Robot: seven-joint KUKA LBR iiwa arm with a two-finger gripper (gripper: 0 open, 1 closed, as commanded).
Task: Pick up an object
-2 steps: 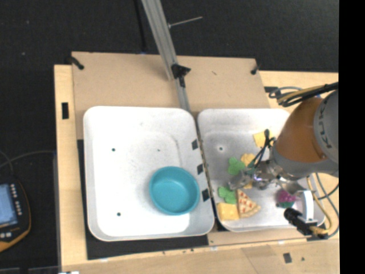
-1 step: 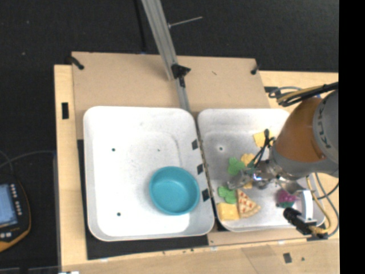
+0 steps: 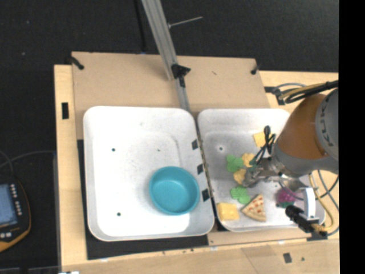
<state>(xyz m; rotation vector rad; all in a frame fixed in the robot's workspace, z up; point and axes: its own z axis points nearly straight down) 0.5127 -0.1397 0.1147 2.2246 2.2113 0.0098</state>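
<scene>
Camera view looks down on two white bins side by side, and my arm (image 3: 305,133), grey with its orange band, reaches in from the right over the right bin (image 3: 228,124). My gripper (image 3: 251,174) hangs low among the small toys near that bin's middle. Whether my jaws are parted or clenched I cannot tell; the wrist hides too much of them, and I see nothing plainly caught between them.

Around my tip lie the pieces I could pick. A green piece (image 3: 234,163) sits just to the left, with a small yellow piece (image 3: 248,159) beside it. A yellow block (image 3: 260,138) lies further up the bin. Below my gripper is another green piece (image 3: 240,195), and near the front wall lie a pizza slice (image 3: 255,208) and a yellow wedge (image 3: 228,212), close together. A purple item (image 3: 286,197) sits to the right, partly under my arm.

The left bin (image 3: 114,130) holds a blue bowl (image 3: 174,189), upright, near its front right corner.
</scene>
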